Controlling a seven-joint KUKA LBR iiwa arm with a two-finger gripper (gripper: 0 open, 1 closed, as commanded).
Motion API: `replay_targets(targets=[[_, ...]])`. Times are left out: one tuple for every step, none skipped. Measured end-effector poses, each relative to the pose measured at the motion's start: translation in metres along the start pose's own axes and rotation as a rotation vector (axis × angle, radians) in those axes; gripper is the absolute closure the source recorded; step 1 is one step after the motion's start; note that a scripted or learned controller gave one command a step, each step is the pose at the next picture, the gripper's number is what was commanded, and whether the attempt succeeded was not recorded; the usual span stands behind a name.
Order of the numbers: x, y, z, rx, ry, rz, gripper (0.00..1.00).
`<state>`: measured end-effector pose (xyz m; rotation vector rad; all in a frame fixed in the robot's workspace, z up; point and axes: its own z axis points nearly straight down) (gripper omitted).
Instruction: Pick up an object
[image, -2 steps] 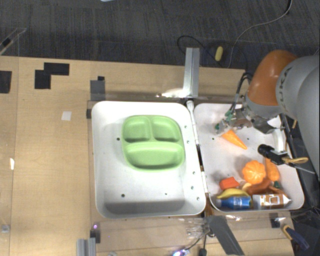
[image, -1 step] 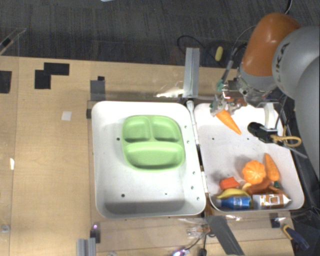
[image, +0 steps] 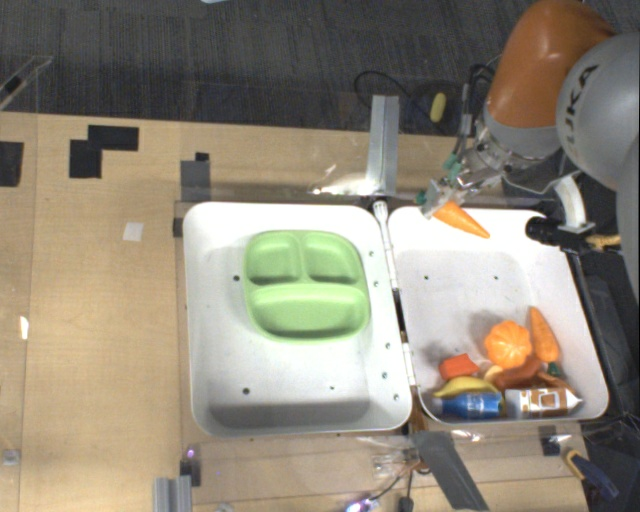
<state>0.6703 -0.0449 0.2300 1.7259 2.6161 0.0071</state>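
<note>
The gripper (image: 447, 193) is clamped on 1 end of a carrot (image: 462, 218), whose long axis trails toward the lower right over the right bin (image: 500, 270).

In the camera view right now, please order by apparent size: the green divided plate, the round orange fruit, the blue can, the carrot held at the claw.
1. green divided plate, clearly largest.
2. carrot, raised nearer the camera in the claw, so its rank is unsure.
3. round orange fruit and blue can look alike.

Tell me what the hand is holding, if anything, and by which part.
The hand holds a toy carrot by its leafy left end, lifted above the right bin's far edge.
</note>
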Motion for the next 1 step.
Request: replay_targets(targets=[[0.0181,0.0063,0.0264,0.001,0.001,0.011,1.00]])
